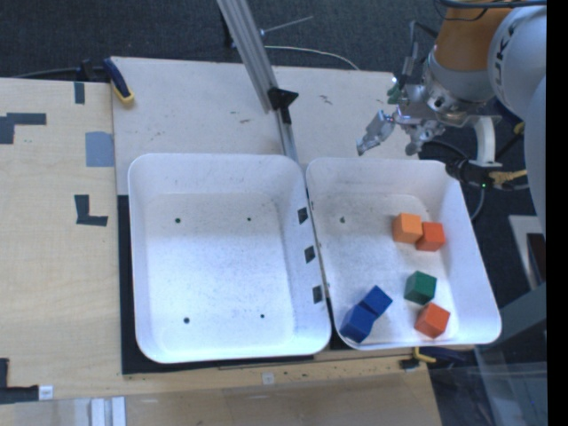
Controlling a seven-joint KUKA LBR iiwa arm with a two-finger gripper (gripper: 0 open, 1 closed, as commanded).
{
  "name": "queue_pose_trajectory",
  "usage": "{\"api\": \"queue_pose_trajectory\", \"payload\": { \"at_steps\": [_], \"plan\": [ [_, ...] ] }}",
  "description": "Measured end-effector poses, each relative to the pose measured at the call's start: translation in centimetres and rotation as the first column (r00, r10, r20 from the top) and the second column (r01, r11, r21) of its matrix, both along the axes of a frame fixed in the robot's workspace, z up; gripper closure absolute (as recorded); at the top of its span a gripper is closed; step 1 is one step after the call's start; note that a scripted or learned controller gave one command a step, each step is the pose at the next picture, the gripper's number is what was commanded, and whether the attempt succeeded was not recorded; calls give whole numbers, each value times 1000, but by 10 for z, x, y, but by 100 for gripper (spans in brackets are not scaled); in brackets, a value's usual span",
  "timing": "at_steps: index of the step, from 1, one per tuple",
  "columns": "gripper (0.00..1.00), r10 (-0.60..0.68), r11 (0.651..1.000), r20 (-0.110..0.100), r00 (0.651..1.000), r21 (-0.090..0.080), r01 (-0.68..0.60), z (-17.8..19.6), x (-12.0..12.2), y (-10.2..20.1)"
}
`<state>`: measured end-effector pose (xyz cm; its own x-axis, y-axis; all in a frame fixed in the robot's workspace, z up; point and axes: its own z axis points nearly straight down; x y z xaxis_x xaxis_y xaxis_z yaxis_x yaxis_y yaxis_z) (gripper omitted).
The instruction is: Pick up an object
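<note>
With our gripper [390, 136] hanging spread and unladen above the right bin [470, 238] at its twelve o'clock rim, we judge the orange blocks [419, 232], touching at three o'clock, could jam the fingers or scoot away together.

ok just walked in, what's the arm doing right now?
Pick attempt, nothing grabbed yet. The gripper sits above the far rim of the right bin, with nothing between its fingers. All the blocks lie in that bin: two orange blocks touching near the middle, a green block, another orange block near the front, and two blue blocks touching.
</note>
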<state>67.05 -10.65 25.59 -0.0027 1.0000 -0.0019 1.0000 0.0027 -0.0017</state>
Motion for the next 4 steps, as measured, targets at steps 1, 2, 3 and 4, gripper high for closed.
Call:
{"api": "queue_pose_trajectory", "payload": {
  "at_steps": [1, 2, 3, 4],
  "plan": [
    [0, -7, 1000, -12, 1000, 3, 7, -112, -99, -36],
    [0, -2, 1000, 7, 1000, -2, 2, -79, -48, -77],
    [0, -3, 1000, -6, 1000, 2, 3, -169, -61, -96],
    [0, 1, 1000, 1, 1000, 2, -1, -164, -45, -85]
  ]
}}
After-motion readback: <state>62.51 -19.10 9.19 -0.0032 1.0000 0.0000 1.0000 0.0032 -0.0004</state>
